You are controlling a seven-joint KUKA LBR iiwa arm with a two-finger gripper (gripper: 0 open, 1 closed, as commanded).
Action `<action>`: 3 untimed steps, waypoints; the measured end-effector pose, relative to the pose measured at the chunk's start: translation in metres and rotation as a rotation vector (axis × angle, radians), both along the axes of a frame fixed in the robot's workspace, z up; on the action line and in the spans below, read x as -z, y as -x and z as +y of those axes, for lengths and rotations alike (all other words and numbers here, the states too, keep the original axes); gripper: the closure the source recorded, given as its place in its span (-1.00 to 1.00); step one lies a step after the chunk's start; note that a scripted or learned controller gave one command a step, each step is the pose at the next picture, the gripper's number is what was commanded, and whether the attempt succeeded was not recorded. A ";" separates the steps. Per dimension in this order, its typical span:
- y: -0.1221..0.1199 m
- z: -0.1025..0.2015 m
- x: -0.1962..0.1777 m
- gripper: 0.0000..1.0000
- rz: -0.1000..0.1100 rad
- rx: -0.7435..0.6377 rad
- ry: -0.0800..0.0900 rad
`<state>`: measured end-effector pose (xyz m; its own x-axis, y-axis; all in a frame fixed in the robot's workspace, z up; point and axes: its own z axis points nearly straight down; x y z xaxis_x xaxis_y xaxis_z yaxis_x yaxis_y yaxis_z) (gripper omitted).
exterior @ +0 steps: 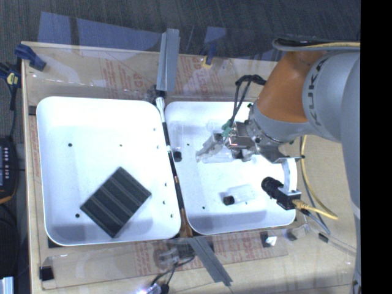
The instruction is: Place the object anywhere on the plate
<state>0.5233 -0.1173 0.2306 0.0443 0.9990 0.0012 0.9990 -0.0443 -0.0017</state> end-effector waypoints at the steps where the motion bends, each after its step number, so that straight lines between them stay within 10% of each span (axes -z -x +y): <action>1: -0.070 0.072 0.018 1.00 0.004 0.162 0.001; 3: -0.124 0.234 0.065 1.00 0.000 -0.281 0.001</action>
